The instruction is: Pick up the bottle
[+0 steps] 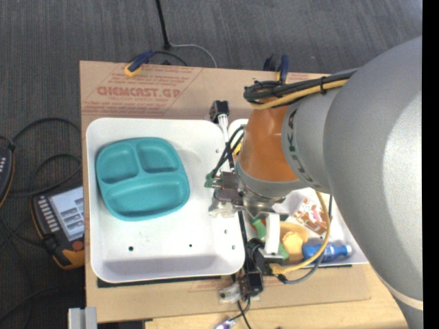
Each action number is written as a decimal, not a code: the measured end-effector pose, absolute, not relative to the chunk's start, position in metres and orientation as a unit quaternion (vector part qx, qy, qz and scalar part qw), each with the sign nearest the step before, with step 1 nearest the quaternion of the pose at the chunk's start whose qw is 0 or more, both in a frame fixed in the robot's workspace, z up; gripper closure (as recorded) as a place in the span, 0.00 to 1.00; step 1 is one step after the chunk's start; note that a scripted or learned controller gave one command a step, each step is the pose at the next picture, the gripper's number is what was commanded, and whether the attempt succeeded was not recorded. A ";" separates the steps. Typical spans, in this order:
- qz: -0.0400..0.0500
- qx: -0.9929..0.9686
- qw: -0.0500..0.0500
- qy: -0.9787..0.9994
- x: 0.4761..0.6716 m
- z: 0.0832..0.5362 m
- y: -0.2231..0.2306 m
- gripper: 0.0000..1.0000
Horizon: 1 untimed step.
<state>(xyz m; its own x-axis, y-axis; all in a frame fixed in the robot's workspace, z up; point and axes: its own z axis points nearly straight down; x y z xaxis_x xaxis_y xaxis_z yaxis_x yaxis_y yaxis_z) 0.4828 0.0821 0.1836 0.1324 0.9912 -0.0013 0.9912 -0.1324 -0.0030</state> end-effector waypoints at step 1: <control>0.002 -0.723 0.002 -0.691 0.482 0.123 0.106 1.00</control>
